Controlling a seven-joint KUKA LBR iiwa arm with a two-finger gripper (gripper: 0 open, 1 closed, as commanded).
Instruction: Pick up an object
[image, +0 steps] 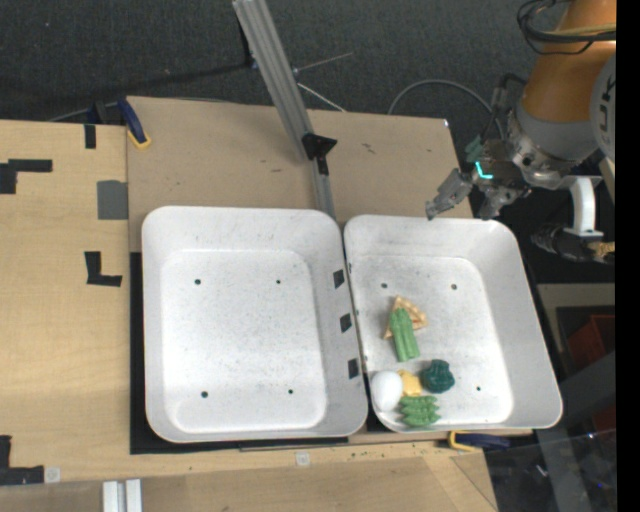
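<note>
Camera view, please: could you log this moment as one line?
gripper: above right bin's far rim, holding nothing | green toy, white ball, dark green piece: in right bin | pick: not yet done

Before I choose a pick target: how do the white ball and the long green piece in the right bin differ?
The white ball is round and plain white; the long green piece is a stretched, stick-like shape. The ball sits at the near wall of the right bin, touching other small toys; the green piece lies nearer the bin's middle, with a tan object at its far end. Both lie in the same bin, away from the gripper.
</note>
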